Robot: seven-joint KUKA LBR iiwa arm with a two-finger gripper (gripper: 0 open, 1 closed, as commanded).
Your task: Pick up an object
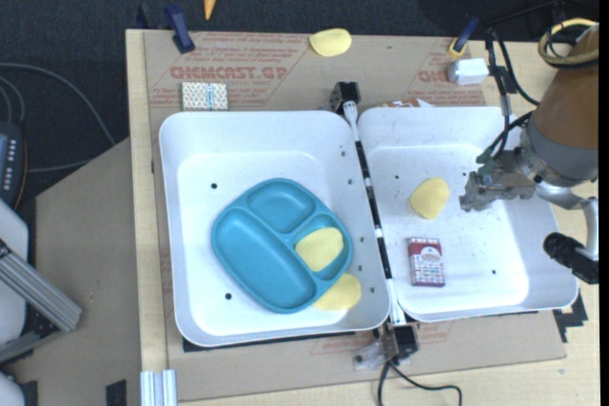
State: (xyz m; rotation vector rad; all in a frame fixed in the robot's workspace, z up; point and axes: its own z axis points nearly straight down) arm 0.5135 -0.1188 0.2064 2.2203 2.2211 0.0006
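In the right bin (504,285) lie a yellow lump (429,197) near the middle left and a small red box (426,261) toward the front. My gripper (479,195) hangs low over the right bin, just right of the yellow lump and apart from it. The arm's orange band (571,114) rises behind it at the right edge. The left bin (190,204) holds a blue divided tray (262,247) with one yellow lump (321,247) in a compartment and another yellow lump (339,294) beside the tray's front edge.
On the bench behind the bins lie a yellow lump (330,42), a small patterned packet (205,95) and a white block (469,71). A black clip (345,96) sits at the divider between the bins. Cables run along the arm at the right.
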